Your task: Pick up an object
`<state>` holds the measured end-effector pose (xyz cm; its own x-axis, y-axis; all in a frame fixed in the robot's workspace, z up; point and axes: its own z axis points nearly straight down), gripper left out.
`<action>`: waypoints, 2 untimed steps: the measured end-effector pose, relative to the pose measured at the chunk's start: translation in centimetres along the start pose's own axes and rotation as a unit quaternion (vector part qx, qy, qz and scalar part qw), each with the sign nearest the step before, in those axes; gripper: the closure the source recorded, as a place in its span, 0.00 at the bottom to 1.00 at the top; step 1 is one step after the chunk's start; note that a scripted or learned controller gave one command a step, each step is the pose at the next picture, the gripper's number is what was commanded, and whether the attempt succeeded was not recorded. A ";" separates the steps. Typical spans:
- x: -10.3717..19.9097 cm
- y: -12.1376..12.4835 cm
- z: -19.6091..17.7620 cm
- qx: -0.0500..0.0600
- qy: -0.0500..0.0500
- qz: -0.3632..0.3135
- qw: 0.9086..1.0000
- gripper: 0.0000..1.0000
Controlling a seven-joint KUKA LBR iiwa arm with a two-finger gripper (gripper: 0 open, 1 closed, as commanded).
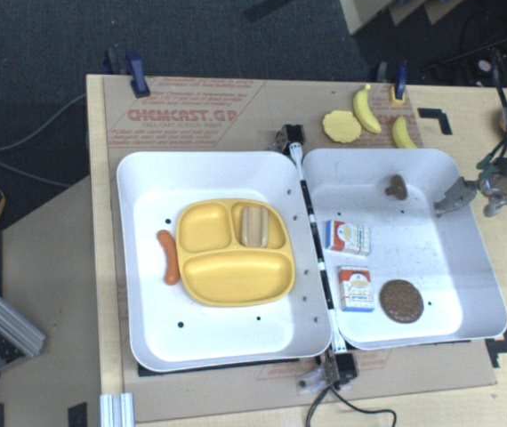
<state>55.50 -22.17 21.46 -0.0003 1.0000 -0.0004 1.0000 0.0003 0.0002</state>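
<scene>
One small brown lump (397, 186) lies near the right bin's (476, 265) far edge, just left of the grey pincer (454, 197) at the bin's right rim; whether its grip is spread cannot be told.

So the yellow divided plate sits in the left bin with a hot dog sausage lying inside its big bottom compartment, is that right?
Not quite. The yellow divided plate does sit in the left bin, but the hot dog sausage lies on the bin floor beside the plate's left edge, not inside its big bottom compartment. The camera view shows this.
</scene>
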 end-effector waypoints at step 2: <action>6.4 11.5 12.9 -0.003 0.000 -0.004 1.000 0.00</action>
<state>66.97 -15.79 8.53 -0.0075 1.0000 -0.0008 1.0000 0.0075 0.0061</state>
